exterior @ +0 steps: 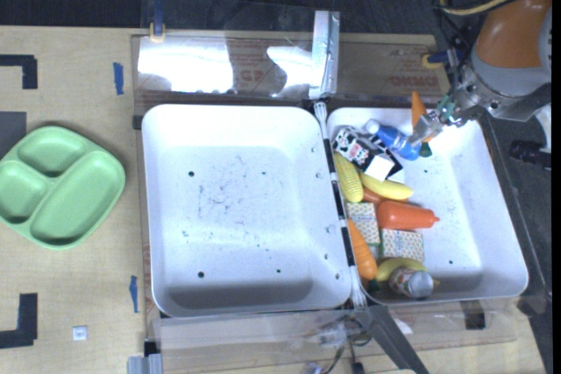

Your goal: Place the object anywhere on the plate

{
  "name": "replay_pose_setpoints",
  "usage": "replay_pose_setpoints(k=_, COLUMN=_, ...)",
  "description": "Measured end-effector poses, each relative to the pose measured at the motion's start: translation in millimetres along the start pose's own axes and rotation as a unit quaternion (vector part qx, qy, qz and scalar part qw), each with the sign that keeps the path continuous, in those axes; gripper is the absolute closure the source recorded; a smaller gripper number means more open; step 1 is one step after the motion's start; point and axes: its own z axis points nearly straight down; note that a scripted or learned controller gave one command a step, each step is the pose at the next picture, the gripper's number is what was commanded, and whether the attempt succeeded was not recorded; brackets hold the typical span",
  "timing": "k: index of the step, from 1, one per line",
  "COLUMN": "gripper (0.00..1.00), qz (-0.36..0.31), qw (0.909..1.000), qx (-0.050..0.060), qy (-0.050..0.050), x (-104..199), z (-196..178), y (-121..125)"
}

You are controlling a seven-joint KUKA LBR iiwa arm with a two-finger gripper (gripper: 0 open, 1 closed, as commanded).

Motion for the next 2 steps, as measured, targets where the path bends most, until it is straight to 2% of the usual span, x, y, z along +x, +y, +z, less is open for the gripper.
replay_pose_setpoints(k=1, gripper=1.0, qz=-0.057, qw=0.9984, qx=-0.004, qy=-0.002, x=1.4, z=68.7, y=22.4)
replay_pose_setpoints(k=2, gripper=1.0, qz=0.069, qw=0.9976, qx=-0.001, qy=0.0, x=79.0, z=9.7, y=69.1)
